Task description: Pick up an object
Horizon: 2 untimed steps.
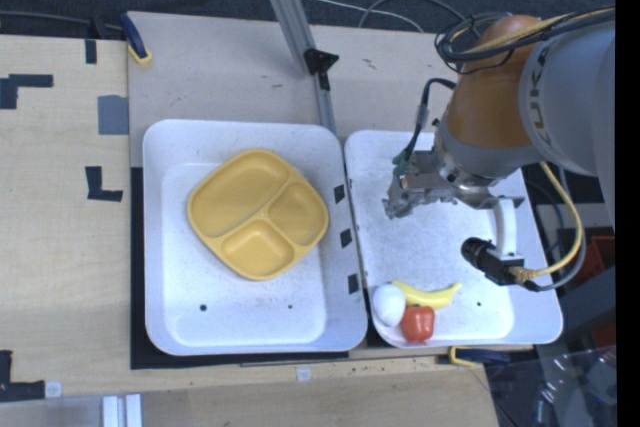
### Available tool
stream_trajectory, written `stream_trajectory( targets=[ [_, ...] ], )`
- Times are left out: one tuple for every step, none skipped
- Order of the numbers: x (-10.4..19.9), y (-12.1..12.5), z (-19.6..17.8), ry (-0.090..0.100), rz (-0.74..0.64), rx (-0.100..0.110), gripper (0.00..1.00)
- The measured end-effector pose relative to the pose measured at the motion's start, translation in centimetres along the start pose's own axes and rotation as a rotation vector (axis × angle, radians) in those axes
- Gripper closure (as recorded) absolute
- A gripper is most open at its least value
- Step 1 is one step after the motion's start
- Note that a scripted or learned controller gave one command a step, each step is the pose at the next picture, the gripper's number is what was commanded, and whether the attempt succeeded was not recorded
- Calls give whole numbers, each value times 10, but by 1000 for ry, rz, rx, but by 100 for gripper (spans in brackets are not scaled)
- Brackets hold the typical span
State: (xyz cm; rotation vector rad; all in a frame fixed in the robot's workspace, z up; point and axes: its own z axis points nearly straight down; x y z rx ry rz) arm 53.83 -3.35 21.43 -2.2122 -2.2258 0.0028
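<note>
A yellow divided plate [258, 213] lies in the left bin [170, 315]. In the right bin [530, 320], at its near left corner, a white egg-shaped object [387, 304], a yellow banana [430, 294] and a red pepper-like object [419, 323] sit bunched together. My gripper [397, 203] hangs over the upper left part of the right bin, well above the three small objects and apart from them. Nothing shows between its fingers.
A grey metal pole [290, 10] slants from the top toward the gap between the bins. A black cable loops above the arm [400, 10]. A black connector [485, 260] juts from the wrist over the right bin. Bare bin floor lies around the gripper.
</note>
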Motion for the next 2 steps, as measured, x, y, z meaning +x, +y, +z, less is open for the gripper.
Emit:
stream_trajectory(
  targets=[
    [48, -3, 6, 0, 0, 0, 100],
    [96, -11, 9, 0, -1, 0, 100]
  ],
)
